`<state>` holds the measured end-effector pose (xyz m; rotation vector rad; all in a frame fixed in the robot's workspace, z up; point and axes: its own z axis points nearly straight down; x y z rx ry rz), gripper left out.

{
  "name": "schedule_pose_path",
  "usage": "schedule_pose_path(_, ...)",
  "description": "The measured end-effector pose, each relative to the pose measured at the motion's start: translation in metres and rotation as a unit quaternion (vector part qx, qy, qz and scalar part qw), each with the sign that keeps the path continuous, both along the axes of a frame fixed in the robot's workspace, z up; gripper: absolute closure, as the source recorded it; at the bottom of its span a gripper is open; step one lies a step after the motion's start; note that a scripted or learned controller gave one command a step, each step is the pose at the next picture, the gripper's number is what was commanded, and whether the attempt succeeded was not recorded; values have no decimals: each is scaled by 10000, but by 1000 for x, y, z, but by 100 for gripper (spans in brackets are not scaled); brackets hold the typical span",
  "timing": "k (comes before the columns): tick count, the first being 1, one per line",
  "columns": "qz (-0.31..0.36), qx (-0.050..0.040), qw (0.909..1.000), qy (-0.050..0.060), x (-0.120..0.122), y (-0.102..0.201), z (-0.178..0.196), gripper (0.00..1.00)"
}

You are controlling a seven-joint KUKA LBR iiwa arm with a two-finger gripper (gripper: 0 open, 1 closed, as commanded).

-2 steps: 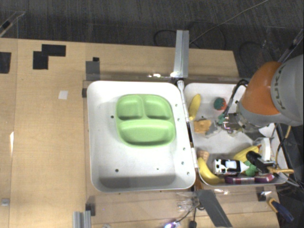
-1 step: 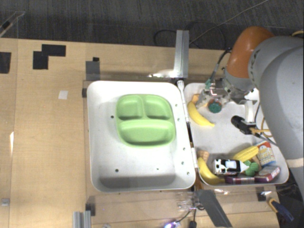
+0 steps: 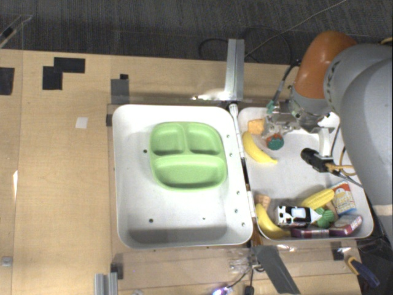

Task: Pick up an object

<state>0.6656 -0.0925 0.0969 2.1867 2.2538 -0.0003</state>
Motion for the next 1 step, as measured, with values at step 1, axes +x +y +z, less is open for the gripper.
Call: schedule_pose_path(1,395,4,9992,-13,-68,31,87,100)
